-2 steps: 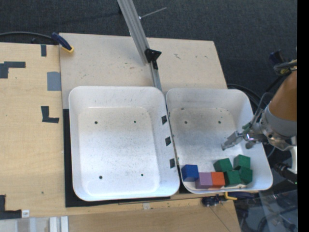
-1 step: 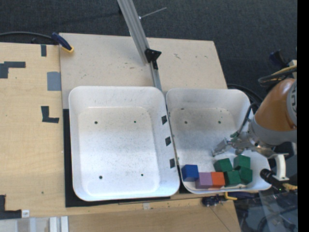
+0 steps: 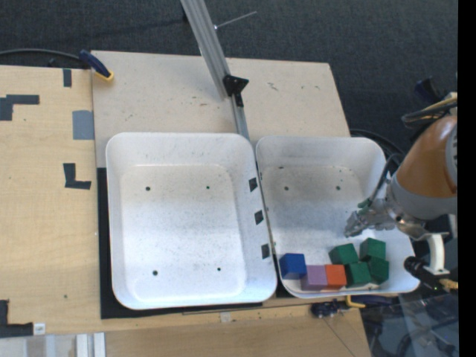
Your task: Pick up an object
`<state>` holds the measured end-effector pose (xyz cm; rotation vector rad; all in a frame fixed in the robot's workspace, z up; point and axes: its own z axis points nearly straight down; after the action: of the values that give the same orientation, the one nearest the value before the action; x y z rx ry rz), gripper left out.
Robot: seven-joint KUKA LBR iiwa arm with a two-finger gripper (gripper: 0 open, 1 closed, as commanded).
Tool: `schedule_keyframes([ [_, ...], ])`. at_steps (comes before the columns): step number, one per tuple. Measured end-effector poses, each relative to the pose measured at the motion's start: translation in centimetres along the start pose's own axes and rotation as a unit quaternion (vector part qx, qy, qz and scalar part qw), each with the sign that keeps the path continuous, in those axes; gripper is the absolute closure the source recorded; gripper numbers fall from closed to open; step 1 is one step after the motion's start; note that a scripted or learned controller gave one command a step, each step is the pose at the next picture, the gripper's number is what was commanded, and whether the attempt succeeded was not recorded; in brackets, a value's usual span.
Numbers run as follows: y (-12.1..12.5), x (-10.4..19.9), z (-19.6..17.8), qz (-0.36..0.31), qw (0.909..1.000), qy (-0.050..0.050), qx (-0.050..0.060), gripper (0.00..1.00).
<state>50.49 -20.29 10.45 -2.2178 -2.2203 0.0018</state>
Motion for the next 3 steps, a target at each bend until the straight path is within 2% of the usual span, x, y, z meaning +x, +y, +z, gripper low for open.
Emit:
schedule_keyframes([
  [2, -0.4, 0.5, -8.7, 0.0, 1.0, -0.002, -0.003, 1.0],
  [3, -0.6, 0.8, -14.9, 0.0, 1.0, -0.002, -0.005, 1.0],
])
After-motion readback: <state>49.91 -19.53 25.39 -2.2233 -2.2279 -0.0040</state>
